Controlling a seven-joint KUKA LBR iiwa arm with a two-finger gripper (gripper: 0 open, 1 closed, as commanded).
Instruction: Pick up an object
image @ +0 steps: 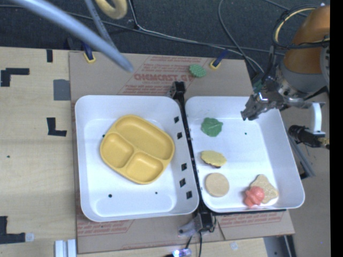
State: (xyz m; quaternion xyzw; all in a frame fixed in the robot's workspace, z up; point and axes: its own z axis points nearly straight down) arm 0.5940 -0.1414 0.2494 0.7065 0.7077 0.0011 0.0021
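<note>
So, two white bins side by side on a cardboard sheet on the bench. Left bin (pixel 86 159) has a yellow divided plate (pixel 138 149) lying flat, three compartments, sitting roughly mid-bin and turned at an angle. Nothing on the plate afaict.

Right bin (pixel 286 159) has the small stuff: a green leafy piece (pixel 211 126) near the top left of the bin, a yellow-ish flat piece w/ a darker edge (pixel 213 158) just below it, a round tan disc (pixel 217 184) below that, all three lined up close to the divider side. Over in the near right corner there's a red/pink piece (pixel 254 196) touching a tan slice (pixel 266 188), kinda overlapping, can't tell which is on top.

Arm comes in from the right, orange band visible up top. Gripper (pixel 250 113) is over the far right part of the right bin, near the rim, well apart from every item. Fingers are dark and tiny from this angle, can't tell if they're spread or together. Nothing visible between them tho.

Also one more green piece (pixel 197 71) lying outside the bins on the cardboard, past the far edge.
</note>
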